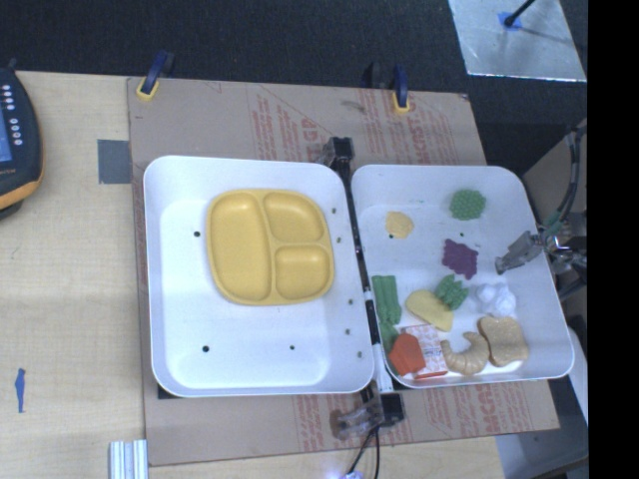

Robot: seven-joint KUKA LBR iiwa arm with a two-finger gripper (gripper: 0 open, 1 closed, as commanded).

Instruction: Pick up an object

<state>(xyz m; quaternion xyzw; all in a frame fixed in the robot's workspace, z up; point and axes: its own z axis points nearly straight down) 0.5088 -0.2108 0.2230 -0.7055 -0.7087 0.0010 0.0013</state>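
- The gripper reaches in at the right edge of the right bin, low over the bin's right side; I cannot tell whether it is open or closed (it is small and blurred here), and nothing can be seen held in it.
- Just below it lies a small white crumpled object.
- Also in the right bin: a green round piece near the top, a small yellow piece, a purple piece, a green leafy piece touching a yellow wedge, and a green strip along the left wall.
- Along the bottom wall: a red piece, a white-and-red packet, and two tan pieces.
- The left bin holds a yellow divided plate.
- Both bins rest on cardboard on the table.
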